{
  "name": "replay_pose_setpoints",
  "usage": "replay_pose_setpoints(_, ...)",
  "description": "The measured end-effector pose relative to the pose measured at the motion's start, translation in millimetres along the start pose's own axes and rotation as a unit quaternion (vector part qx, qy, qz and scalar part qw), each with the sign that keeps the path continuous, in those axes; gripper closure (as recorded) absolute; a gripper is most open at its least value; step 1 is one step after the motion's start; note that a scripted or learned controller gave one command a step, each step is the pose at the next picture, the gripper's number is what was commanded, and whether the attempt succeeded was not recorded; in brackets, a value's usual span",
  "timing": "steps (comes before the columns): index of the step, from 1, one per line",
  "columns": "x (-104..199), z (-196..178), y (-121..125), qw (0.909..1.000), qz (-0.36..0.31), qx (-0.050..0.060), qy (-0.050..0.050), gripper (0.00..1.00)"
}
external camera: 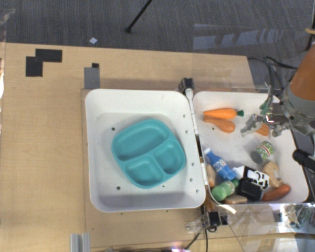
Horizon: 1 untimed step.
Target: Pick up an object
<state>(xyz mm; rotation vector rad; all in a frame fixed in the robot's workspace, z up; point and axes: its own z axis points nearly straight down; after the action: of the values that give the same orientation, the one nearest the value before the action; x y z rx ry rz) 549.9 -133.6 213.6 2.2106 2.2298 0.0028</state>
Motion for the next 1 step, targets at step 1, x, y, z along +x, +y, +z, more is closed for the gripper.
replay_pose_setpoints(1,-57.4,118.4,-6.1,1.0,0.004,-0.002,-0.001,0.0)
